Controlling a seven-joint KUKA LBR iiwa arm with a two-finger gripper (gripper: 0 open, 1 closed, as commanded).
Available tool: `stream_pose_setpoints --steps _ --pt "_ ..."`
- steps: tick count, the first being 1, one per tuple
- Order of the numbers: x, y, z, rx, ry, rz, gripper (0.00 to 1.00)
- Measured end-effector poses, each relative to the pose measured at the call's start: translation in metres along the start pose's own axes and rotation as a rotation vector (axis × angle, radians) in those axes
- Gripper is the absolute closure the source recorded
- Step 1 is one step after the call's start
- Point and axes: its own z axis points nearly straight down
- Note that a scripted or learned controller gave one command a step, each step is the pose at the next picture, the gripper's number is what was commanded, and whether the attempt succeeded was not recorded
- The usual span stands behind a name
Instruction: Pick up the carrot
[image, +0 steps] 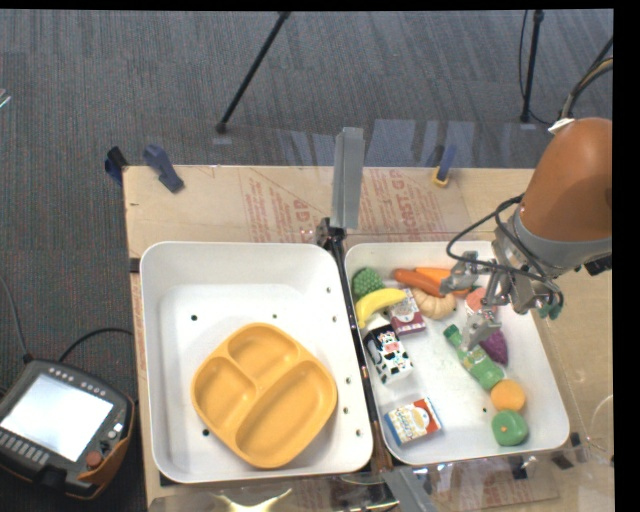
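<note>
The carrot (424, 277) is orange and lies on its side near the back of the right bin (556, 400), just behind a yellow banana (379, 301) and a beige food item (436, 306). My gripper (486, 305) hangs over the right-hand middle of that bin, to the right of the carrot and slightly nearer the front. It is above a green bottle (474, 357) and a purple eggplant (495, 348). Nothing is seen held in it. The arm's orange band (570, 190) hides the bin's back right corner.
The right bin also holds a green bumpy vegetable (366, 281), a red-white box (408, 319), a black-and-white carton (389, 356), a blue-red box (412, 421), an orange (508, 395) and a green fruit (509, 429). A yellow divided plate (265, 394) lies in the left bin (170, 300).
</note>
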Motion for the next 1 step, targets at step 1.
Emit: stream_pose_setpoints --steps 1 --pt "-0.0312 -0.0058 0.0996 0.002 -0.011 0.151 0.0"
